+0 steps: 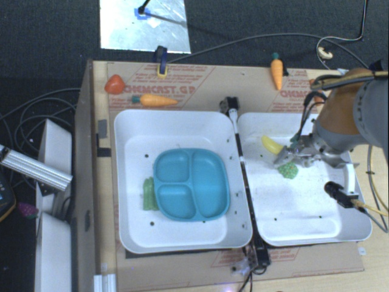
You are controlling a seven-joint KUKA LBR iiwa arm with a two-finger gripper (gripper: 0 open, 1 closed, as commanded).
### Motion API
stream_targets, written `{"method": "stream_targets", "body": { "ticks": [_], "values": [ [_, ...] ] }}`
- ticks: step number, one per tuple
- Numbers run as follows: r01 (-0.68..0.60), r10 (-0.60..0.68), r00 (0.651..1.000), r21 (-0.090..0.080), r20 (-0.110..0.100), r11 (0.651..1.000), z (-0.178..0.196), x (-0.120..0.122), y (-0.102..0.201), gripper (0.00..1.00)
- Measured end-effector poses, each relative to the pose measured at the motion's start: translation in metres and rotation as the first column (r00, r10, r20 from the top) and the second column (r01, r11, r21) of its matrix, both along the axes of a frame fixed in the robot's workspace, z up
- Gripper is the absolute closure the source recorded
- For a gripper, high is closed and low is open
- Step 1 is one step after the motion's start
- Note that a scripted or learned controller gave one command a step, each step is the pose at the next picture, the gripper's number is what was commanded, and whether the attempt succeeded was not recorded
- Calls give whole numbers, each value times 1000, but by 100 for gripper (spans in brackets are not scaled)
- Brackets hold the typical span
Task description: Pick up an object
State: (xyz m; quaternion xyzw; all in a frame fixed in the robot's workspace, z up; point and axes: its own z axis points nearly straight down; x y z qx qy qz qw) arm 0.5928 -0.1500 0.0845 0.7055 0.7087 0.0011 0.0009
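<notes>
In the right bin (pixel 304 224) a green bumpy toy (pixel 288 170) lies near the middle, with a yellow banana-like piece (pixel 271 144) just up and left of it. My gripper (pixel 290 156) hangs low over the bin, right above the green toy and touching or nearly touching it. Whether the toy sits between the fingers cannot be made out. The arm comes in from the right, its orange band above the wrist.
The left bin (pixel 130 163) holds a blue divided plate (pixel 191 184) with a green piece (pixel 149 194) tucked at its left edge. Toy carrots (pixel 158 100) (pixel 277 72) and a red-orange toy (pixel 114 84) lie on the cardboard behind the bins.
</notes>
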Motion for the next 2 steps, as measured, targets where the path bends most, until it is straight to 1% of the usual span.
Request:
{"method": "stream_targets", "body": {
  "ticks": [1, 2],
  "values": [
    [-1, 1, 1000, -1, 2, 1000, 12, 1, -1, 100],
    [-1, 1, 1000, 2, 3, 1000, 101, -58, 103, 100]
  ]
}}
